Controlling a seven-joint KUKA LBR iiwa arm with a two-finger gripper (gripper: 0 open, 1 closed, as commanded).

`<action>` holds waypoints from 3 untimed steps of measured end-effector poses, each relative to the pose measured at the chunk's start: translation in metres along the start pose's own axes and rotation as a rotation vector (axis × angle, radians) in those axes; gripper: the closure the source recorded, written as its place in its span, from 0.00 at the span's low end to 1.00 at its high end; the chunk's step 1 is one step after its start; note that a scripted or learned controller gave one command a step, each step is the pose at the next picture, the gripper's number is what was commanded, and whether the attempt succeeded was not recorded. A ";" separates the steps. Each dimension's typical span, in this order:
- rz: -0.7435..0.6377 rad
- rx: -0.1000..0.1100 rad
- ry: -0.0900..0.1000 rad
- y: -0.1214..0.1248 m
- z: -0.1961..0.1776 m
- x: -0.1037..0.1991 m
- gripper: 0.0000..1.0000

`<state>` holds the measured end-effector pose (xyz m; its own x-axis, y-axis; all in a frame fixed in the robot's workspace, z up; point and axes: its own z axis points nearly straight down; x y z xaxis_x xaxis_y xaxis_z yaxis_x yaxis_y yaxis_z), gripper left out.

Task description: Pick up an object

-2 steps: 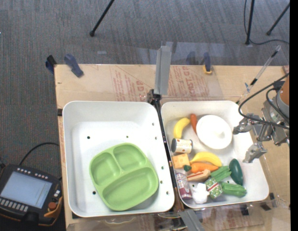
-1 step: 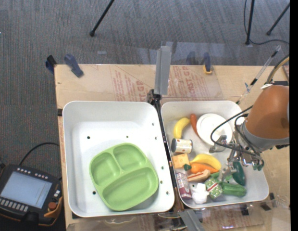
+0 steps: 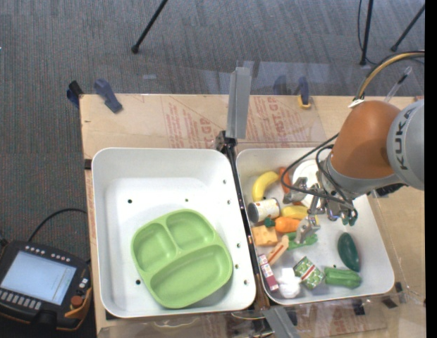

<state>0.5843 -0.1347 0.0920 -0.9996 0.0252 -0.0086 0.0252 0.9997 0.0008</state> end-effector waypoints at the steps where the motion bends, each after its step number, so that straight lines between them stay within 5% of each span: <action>1: -0.055 0.002 -0.002 0.044 0.000 -0.009 0.00; 2: -0.062 0.003 -0.009 0.046 -0.014 -0.012 1.00; 3: -0.063 0.003 -0.008 0.047 -0.014 -0.012 0.00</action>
<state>0.5972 -0.0884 0.1058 -0.9991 -0.0382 -0.0166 -0.0381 0.9993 -0.0031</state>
